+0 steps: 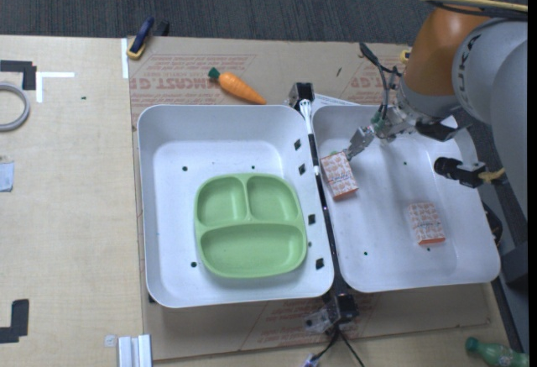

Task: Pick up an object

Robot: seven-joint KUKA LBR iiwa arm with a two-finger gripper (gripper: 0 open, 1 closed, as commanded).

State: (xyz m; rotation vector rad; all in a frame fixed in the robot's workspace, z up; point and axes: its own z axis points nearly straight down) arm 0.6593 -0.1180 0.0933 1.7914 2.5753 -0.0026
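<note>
Two small white packets with red print lie in the right bin (pixel 470 269). One packet (pixel 339 175) rests by the bin's left wall, and the other packet (pixel 425 223) lies further right on the floor. My gripper (pixel 359 144) hangs low in the bin's back left part, pointing down and left. Its tip reaches the upper right corner of the left packet, and I cannot make out whether it touches or grips it. The grey arm with its orange band (pixel 440 42) comes in from the upper right.
The left bin (pixel 168 147) holds a green divided plate (pixel 250 225). Behind the bins, a toy carrot (pixel 238 86) lies on the cardboard, with a blue marker (pixel 141 37) further left. A green bottle (pixel 495 350) lies at the lower right, off the bins.
</note>
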